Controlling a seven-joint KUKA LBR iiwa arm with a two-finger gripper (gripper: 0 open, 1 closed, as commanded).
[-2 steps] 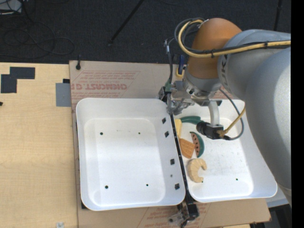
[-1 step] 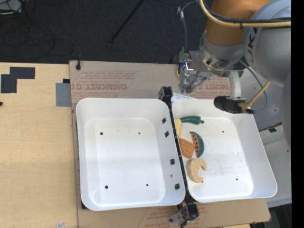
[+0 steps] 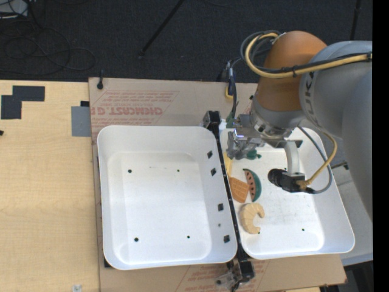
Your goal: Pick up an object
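Where the arm (image 3: 337, 96) comes in from the right, its tool (image 3: 242, 146) hangs low over the far left corner of the right bin (image 3: 340, 239), close to the wall it shares with the left bin (image 3: 155, 137). Whether the tool is wide or narrow cannot be told (the wrist above hides its tip from this angle). A small teal bit (image 3: 253, 155) shows just beside the tool. Nearer the camera, in the same bin, lie a watermelon slice (image 3: 252, 182) and an orange wedge (image 3: 238, 190), touching each other, with a tan pastry (image 3: 251, 216) just below them. A yellow piece (image 3: 228, 165) peeks out by the bin's left wall. Both bins sit on a cardboard sheet (image 3: 152, 105) on the counter (image 3: 42, 193).
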